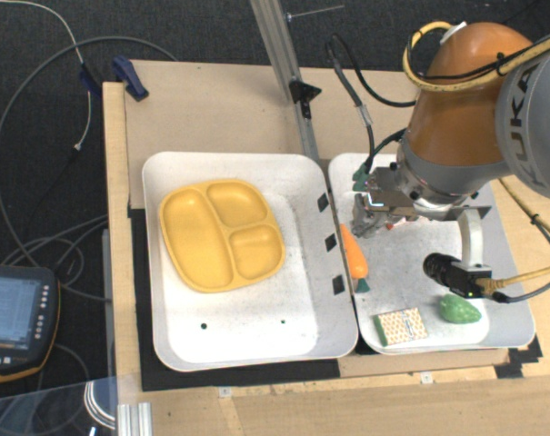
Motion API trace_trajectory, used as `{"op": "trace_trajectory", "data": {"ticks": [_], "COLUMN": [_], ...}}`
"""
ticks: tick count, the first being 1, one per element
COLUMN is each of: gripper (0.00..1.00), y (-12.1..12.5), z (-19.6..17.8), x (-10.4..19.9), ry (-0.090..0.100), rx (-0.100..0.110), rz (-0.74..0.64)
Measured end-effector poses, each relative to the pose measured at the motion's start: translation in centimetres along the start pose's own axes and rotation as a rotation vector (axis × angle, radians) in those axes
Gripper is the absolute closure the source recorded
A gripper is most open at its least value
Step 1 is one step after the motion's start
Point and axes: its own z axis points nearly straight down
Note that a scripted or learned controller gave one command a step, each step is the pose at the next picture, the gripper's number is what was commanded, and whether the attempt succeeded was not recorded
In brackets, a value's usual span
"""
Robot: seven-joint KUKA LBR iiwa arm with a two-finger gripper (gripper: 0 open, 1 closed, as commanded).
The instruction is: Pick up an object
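Orange carrot lies against the right bin's left wall, at seven o'clock from the gripper hanging just above it, probably lining up a grab; whether its fingers are open or closed I cannot tell. A yellow divided plate rests in the left bin.

Claw above carrot, right bin.
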Motion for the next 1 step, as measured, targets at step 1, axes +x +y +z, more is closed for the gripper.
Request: {"op": "trace_trajectory", "data": {"ticks": [1], "gripper": [1.0], "y": [-0.23], "z": [0.57], "x": [4.37], "ry": [0.0], "rx": [-0.001], "rz": [0.001]}}
